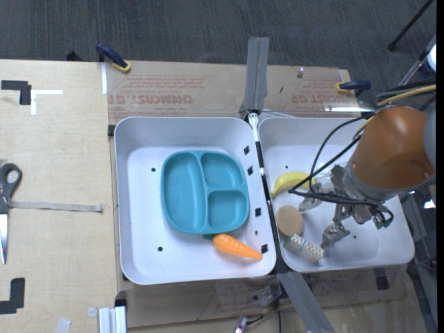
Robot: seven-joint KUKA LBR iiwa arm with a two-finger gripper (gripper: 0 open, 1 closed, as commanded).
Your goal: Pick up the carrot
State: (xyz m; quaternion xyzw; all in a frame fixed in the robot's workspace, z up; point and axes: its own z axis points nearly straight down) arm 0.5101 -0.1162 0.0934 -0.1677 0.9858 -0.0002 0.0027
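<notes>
We locate the carrot (237, 247) in the left bin (132, 207), lying on the bin floor near the front wall, just beside the front edge of the teal divided plate (205, 190). Its thick end points left and its tip points right, toward the divider between the bins.

We locate the gripper (333, 233) in the right bin (388, 245), low over the bin floor and well apart from the carrot. It sits near a yellow banana (290, 182), a round tan object (290, 220) and a small patterned block (306, 248). We see nothing between its fingers, but we cannot tell whether they stand apart or together at this resolution.

We judge that the task is at the approach step: no grasp on the carrot is made yet. The next move calls for lifting clear of the right bin, crossing the divider, and descending over the carrot's middle with the fingers set across its narrow width, clear of the plate rim.
</notes>
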